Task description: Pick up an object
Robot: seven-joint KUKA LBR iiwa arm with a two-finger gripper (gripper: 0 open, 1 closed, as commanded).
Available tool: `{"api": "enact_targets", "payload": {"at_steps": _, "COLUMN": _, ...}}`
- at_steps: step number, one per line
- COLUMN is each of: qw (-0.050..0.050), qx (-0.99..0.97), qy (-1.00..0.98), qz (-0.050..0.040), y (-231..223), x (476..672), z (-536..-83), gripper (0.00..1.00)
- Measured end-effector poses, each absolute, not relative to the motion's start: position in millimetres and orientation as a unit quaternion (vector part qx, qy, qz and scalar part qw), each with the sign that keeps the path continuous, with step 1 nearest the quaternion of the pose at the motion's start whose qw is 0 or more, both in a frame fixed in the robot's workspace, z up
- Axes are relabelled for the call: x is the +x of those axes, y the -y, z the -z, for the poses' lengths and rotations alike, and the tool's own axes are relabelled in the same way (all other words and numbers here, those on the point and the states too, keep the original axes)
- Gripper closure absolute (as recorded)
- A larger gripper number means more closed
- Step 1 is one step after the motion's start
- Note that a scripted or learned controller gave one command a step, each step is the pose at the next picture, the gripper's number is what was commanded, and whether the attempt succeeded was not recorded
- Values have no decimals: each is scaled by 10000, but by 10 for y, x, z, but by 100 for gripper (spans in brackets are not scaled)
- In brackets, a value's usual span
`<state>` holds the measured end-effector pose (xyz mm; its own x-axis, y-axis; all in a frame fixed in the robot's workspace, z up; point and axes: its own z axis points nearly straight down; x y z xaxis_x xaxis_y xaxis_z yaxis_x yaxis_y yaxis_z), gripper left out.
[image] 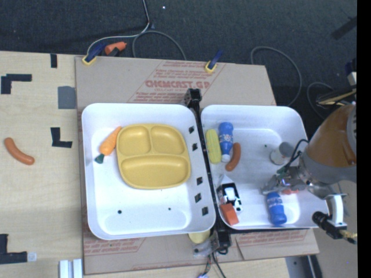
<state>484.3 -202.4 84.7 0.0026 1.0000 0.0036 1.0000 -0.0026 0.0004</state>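
Currently: approach step. Arm [333, 143] reaches in from the right, wrist low over the right bin [255, 116]. Gripper [282, 183] hangs just above a blue bottle [276, 208] lying near the front wall (likeliest target). Next: descend, close. Jaws' state: cannot tell.

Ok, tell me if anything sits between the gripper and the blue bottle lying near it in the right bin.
Nothing visible does. The gripper hangs right at the top end of the blue bottle, which lies on the floor of the right bin. The sausage, the corn and the other bottle lie off to the side by the divider.
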Motion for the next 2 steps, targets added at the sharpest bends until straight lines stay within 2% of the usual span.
{"api": "enact_targets", "payload": {"at_steps": 1, "qw": 10, "qx": -7069, "qy": 7074, "qz": 9, "y": 2010, "x": 4847, "z": -963, "gripper": 100}}
{"api": "enact_targets", "payload": {"at_steps": 2, "qw": -24, "qx": -7044, "qy": 7098, "qz": 13, "y": 1169, "x": 5305, "z": -863, "gripper": 100}}
